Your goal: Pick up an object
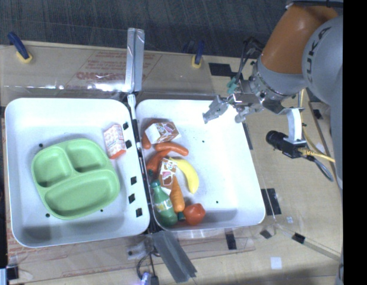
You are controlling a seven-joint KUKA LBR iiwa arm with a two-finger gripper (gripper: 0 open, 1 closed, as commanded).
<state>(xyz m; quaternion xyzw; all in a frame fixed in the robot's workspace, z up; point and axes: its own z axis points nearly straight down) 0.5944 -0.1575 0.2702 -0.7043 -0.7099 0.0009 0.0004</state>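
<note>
The claw (225,109), its two fingers seen spread apart and holding nothing, was positioned above the right bin (231,159), apart from the banana (190,174).

Just one fixed camera here, mounted above the tabletop (65,70) and looking down at a slant. It sits far enough back to take in both white bins: the left bin (17,117) and the right bin (231,177). The arm (302,46) enters from the frame's right side.
</note>
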